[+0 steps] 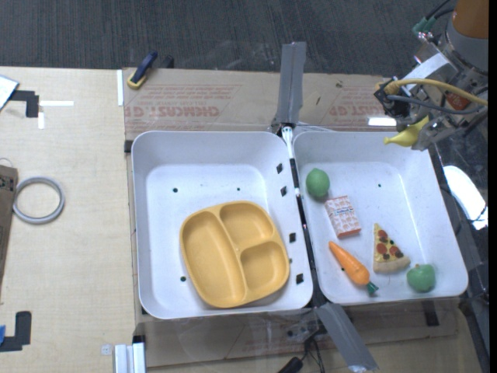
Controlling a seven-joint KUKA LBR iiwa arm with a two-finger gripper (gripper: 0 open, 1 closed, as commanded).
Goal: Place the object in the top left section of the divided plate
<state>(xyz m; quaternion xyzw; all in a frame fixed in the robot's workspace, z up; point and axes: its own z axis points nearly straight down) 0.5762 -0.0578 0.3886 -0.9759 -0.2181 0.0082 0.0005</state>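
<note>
I see the gripper (415, 130) clamped on a yellow banana (405, 137), up and right of the divided plate (233, 252). Carrying and placing remain.

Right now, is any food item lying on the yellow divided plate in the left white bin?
No. The yellow divided plate holds nothing; the toy foods, like the orange carrot, lie in the right bin.

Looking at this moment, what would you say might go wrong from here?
The banana sits at the gripper above the right bin's far rim; whether it is firmly held is unclear, so it may drop. The divided plate lies in the left bin, rotated, with small sections, so the banana could land in the wrong one.
</note>
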